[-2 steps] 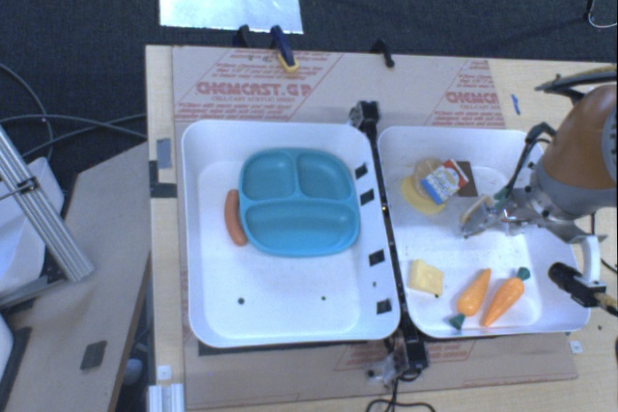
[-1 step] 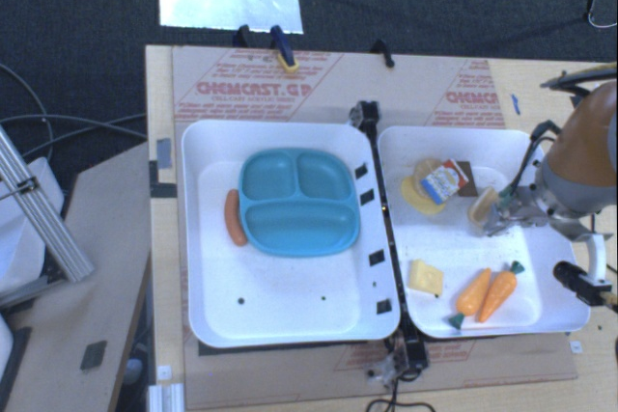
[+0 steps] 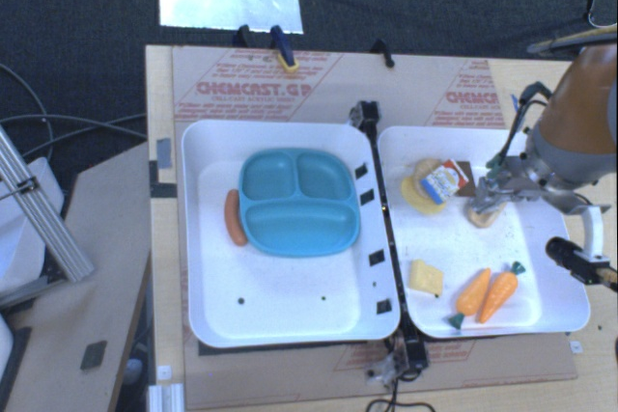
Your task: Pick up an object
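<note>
- Beige round piece (image 3: 482, 215), small and pale like a biscuit or slice of toy bread, lies on the floor of the right bin (image 3: 560, 309), toward its upper middle and directly under the gripper (image 3: 486, 201)
- Gripper fingers come down onto the top of that piece; whether they are apart or closed I cannot tell, since the metal tips blur together against the tan surface
- Arm (image 3: 579, 125) is a rounded grey and orange-brown body entering from the right, with thin cables looped beside the wrist
- Just left of the gripper, a small carton (image 3: 442, 179) with red, white and blue print lies tilted on a flat yellow disc (image 3: 417, 195); a dark brown block (image 3: 462, 176) sits against the carton's upper right side
- Two orange toy carrots (image 3: 488, 293) with green tips lie side by side, touching, near the right bin's lower edge
- A pale yellow wedge (image 3: 426, 278), like cheese, lies to the left of the carrots, apart from them
- Left bin (image 3: 208, 304) holds a smooth teal divided plate (image 3: 297, 203) with three compartments, and a reddish-orange sausage (image 3: 235, 217) lies just beside the plate's left edge
- Both bins are shallow, glossy white plastic with rounded corners, joined at a black-clipped seam, on a brown printed board (image 3: 253, 84)
</note>
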Motion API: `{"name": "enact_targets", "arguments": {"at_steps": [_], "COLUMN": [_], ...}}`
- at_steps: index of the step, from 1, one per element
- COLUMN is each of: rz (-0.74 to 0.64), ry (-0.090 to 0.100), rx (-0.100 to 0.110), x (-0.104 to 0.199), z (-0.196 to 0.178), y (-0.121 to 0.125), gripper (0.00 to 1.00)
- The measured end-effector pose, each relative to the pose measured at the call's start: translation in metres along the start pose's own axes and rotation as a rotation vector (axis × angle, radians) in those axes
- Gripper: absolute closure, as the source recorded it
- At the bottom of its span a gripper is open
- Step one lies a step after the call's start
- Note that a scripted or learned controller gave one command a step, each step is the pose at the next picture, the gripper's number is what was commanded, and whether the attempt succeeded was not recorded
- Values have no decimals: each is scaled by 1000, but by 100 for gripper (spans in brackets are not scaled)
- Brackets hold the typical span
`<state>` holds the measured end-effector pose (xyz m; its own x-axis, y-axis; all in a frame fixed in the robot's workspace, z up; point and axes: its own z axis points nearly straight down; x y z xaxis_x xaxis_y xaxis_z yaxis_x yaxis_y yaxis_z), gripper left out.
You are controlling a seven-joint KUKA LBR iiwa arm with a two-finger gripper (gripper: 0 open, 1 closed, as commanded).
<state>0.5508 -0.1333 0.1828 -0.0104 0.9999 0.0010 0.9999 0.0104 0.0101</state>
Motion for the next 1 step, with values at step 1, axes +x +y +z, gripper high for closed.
{"name": "enact_targets", "arguments": {"at_steps": [1], "rz": [11], "ry": [-4], "rx": [5], "x": [-28], "z": [-41], "y": [-31], "gripper": [100]}}
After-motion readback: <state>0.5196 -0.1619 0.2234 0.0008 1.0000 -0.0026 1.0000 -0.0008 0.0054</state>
